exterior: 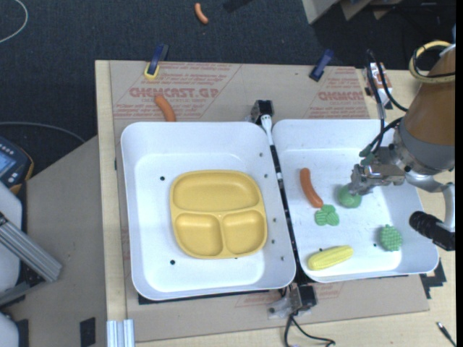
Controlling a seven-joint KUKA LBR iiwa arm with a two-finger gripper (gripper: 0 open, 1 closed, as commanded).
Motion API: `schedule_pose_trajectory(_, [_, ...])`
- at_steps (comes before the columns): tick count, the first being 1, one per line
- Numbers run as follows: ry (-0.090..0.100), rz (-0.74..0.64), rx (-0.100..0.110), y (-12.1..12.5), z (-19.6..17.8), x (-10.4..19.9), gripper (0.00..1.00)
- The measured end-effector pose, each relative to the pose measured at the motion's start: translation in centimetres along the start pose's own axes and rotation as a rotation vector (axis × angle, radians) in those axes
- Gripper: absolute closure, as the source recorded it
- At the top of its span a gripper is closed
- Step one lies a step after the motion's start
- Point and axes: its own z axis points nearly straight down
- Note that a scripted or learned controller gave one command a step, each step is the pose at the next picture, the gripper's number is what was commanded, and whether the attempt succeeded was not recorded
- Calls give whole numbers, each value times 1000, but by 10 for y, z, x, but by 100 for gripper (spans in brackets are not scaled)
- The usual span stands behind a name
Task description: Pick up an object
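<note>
My gripper sits on a small green toy, probably light, hard and slippery; I cannot tell the jaws' state.

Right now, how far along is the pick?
Done: the arm has reached into the right bin, and the gripper is down at a green toy vegetable. In hand: nothing visibly lifted; grasp unclear. Left: secure it and raise it. The sausage, broccoli and corn lie untouched.

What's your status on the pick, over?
Gripper low in right bin, over a green toy; grasp unconfirmed. Broccoli and sausage close by. Corn clear.
</note>
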Motion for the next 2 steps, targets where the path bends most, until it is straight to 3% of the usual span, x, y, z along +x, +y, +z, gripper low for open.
schedule_pose_trajectory(1, [0,1,1,-35,13,4,100])
schedule_pose_trajectory(2, [-3,-3,-8,-30,0,20,100])
